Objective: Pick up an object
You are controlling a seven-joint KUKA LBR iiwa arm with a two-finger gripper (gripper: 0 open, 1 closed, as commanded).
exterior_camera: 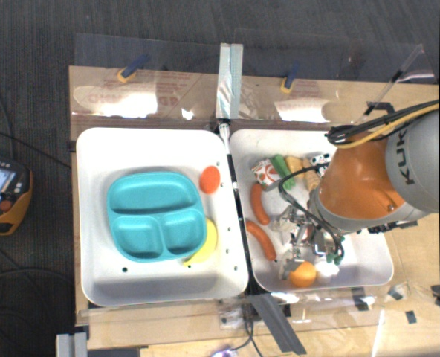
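The gripper (307,253) is a dark metal piece with cables, reaching down into the right bin (369,270), and the wide orange band (357,184) of the arm covers much of what lies behind it. Whether it is clenched or released I cannot tell, because the tips are lost in clutter. Just below the gripper lies a round orange fruit (303,275) with a smooth matte skin, touching or nearly touching it. To the left of the gripper are two long glossy sausages (261,240), and further up a small white and red object (264,172) and a green stick shape (281,163), partly hidden. Well to the left, in the other smooth white bin (94,199), sit a teal divided plate (157,213), a small orange ball (209,178) and a yellow piece (207,245) half under the plate
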